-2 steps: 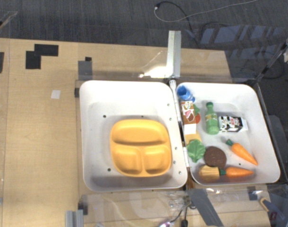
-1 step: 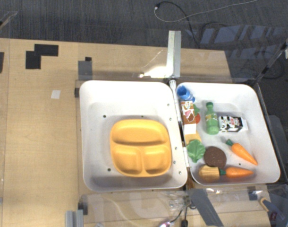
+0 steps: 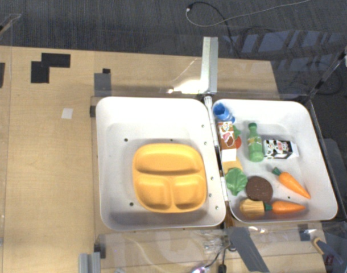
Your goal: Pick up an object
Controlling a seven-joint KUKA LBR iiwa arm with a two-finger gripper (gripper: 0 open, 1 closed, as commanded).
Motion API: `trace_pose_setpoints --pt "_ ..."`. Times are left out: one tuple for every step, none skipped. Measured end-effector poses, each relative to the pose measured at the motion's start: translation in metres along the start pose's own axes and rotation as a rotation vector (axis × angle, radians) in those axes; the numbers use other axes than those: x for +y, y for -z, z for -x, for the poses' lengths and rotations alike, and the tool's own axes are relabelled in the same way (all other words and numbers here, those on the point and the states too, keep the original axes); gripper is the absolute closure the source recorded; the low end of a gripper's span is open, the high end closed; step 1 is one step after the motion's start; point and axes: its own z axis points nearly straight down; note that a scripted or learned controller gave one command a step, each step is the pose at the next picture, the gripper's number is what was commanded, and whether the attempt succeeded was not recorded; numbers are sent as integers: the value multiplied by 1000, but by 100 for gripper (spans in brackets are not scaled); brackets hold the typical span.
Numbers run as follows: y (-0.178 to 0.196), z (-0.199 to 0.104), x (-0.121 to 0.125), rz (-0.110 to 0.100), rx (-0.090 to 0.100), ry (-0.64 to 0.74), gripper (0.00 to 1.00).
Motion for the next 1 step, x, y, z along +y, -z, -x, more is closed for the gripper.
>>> trace_pose_setpoints --pt "12 -3 -1 4 1 12 100"
